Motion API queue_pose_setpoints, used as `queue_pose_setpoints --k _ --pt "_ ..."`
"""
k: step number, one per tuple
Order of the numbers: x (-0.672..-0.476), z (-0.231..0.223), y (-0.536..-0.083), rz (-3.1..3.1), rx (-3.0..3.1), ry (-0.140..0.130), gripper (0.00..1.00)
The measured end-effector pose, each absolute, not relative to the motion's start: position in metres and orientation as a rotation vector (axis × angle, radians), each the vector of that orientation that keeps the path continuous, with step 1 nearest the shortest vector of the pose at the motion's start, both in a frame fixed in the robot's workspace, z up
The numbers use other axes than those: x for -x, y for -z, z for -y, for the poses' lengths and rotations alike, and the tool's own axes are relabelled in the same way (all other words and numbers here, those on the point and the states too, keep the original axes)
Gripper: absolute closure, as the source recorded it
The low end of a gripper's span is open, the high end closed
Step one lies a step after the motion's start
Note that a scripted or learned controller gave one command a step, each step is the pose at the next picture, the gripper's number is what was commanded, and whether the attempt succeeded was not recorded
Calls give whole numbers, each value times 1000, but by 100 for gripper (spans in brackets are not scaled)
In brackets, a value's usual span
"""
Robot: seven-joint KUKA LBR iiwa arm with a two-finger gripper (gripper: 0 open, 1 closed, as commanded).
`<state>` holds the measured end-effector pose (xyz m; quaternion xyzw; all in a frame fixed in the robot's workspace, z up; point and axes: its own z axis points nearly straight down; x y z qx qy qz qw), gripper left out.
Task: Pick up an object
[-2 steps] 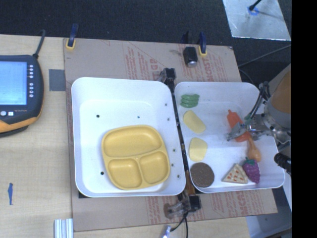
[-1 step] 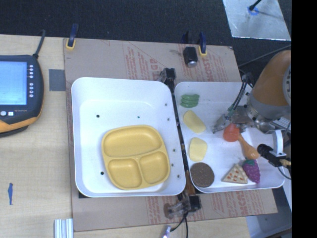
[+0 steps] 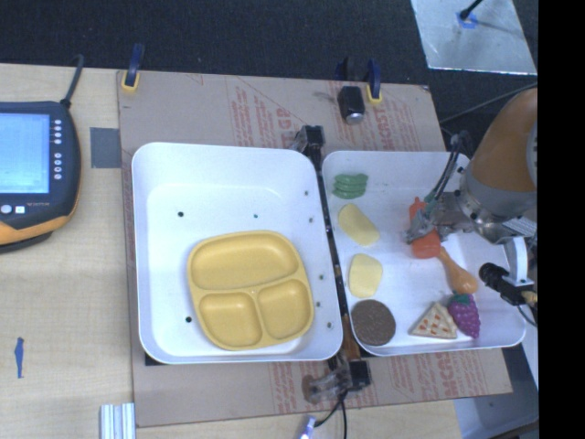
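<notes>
White right bin (image 3: 402,344): orange toy (image 3: 427,244) just below pincer (image 3: 426,216).

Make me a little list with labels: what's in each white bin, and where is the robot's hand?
left bin: yellow divided plate
right bin: green slice, two yellow pieces, brown cookie, pizza slice, purple grapes, orange drumstick
gripper: over right bin, by the drumstick's orange end
</notes>
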<state>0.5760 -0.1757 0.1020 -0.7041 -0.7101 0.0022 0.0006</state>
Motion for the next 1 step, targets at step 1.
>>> queue_pose_setpoints --k 1 --pt "-589 114 -188 2225 2215 -1 100"
